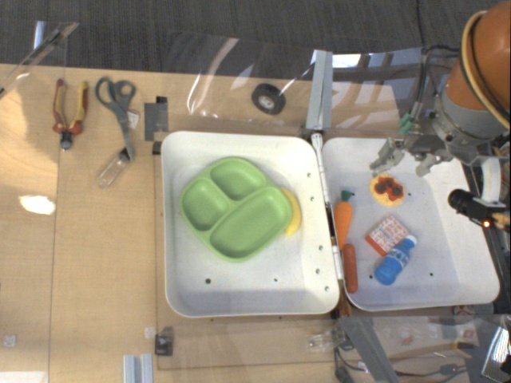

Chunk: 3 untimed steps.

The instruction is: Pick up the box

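The box (387, 234) is small, red and white patterned, and lies flat in the right bin (447, 286), tilted on a diagonal. A blue bottle (394, 262) rests against its lower right side. My gripper (403, 160) hangs over the far part of the right bin, well beyond the box and just past a round pizza toy (388, 188). Its two fingers are spread apart, open, with nothing between them.
An orange carrot (342, 220) and a red sausage (350, 267) lie along the right bin's left wall. The left bin (184, 286) holds a green divided plate (237, 207) with a yellow item (292, 214) at its right edge. Scissors, pliers and a tape roll lie on the bench beyond.
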Each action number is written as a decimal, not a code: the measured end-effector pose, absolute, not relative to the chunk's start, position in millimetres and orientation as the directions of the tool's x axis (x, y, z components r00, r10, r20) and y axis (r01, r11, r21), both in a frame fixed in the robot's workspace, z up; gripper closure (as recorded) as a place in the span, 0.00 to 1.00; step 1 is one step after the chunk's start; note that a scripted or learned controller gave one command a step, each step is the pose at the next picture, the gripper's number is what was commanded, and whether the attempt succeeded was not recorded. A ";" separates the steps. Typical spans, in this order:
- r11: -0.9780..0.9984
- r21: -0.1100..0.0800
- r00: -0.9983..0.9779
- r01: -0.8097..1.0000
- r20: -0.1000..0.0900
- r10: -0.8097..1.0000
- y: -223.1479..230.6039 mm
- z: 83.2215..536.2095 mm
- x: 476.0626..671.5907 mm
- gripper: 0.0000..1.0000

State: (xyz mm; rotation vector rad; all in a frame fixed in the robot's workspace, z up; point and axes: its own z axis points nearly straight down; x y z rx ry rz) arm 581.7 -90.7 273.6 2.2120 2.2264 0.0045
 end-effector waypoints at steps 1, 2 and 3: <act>0.156 0.003 -0.156 0.988 -0.001 0.988 -115.0 127.6 546.4 0.00; 0.151 0.026 -0.151 0.988 -0.011 0.988 -120.9 96.7 549.6 0.00; 0.153 0.041 -0.152 0.987 -0.017 0.988 -121.4 110.5 554.6 1.00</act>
